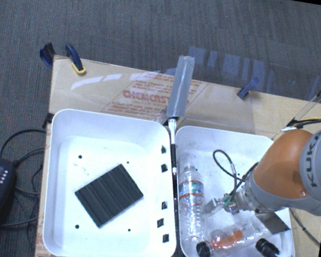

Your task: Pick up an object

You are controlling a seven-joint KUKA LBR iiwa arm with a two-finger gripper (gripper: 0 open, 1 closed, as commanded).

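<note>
The gripper (221,204) hangs low inside the right bin (208,136), a shallow white tray with rounded corners and a smooth, slightly speckled floor. Its metal tip shows as a small pale, angular piece under the rounded orange band of the arm, but whether it is released or clenched cannot be told from this slant.

Just beside the gripper, on the side toward the other tray, lies a clear water bottle (189,202). It is a ridged, see-through plastic cylinder with a paper label round its upper half, stretched lengthwise along the bin's wall. Whether the tip touches it cannot be told.

On the gripper's near side, close under it, a second clear bottle (231,238) lies on its side. It has an orange tint within and a round black cap pointing away from the arm.

Well apart from the gripper, across the divide, the left bin (64,132) holds a dark square pad (109,194). The pad is flat, ribbed with fine parallel grooves, and turned cornerwise.
</note>
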